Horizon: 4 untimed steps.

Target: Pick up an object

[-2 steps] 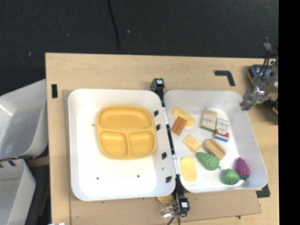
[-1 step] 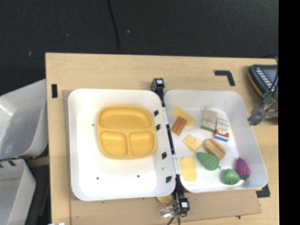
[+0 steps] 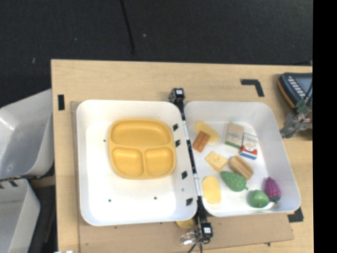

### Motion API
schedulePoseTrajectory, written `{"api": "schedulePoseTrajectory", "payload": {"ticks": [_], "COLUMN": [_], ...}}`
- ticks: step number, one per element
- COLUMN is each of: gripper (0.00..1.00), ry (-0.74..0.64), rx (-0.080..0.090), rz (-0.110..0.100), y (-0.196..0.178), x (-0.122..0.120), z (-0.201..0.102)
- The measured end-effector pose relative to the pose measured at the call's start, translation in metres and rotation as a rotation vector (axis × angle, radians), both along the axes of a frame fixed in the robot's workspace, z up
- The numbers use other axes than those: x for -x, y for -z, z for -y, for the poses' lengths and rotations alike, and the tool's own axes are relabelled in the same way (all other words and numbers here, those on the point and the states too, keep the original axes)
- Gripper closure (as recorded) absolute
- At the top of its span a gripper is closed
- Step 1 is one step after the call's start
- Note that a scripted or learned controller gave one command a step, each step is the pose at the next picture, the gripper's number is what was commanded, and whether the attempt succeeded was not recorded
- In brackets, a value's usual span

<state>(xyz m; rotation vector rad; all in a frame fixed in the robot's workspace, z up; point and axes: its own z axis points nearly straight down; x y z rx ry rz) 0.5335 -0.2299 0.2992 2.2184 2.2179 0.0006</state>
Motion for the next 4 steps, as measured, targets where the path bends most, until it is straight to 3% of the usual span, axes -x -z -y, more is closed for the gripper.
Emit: {"api": "schedulePoseTrajectory", "payload": {"ticks": [1,4], "gripper": [1.00,1.00], "ry": [0.001,0.002], "rx": [-0.002,0.004], "rz": [-0.006,0.006], "y": [0.039,0.007], "x": [0.027,0.023], "z": [-0.001,0.002]}}
